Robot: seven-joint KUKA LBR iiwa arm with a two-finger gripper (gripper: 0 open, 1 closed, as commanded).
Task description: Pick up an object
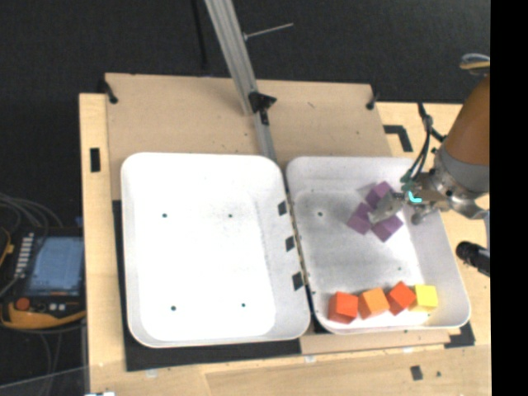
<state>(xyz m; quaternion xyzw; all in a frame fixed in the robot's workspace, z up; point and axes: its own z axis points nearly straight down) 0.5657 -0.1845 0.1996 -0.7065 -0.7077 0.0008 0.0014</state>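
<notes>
Nearest the camera, along the lower wall of the right bin (429, 258), four small blocks sit in a close row: a red-orange block (343, 306) at the left, an orange block (374, 301) touching it, a red block (402, 296) next, and a yellow block (426, 295) at the right end. The row runs left to right and climbs slightly toward the right. Farther up in the same bin lies a cluster of purple blocks (373, 211), three of them touching one another; the cluster's long axis is tilted, running from lower left to upper right, with one block at the top, one to the left and one lowest at the right. The gripper (389, 214) reaches in from the right and is down on this cluster, its grey finger (384, 213) lying between the purple pieces; whether the fingers are clenched on a block or spread cannot be told from here. The left bin (202, 246) lies just beside the right one, their walls nearly touching. Beyond both bins, a slim metal pole (235, 52) rises at a slant from the bench (239, 106).
</notes>
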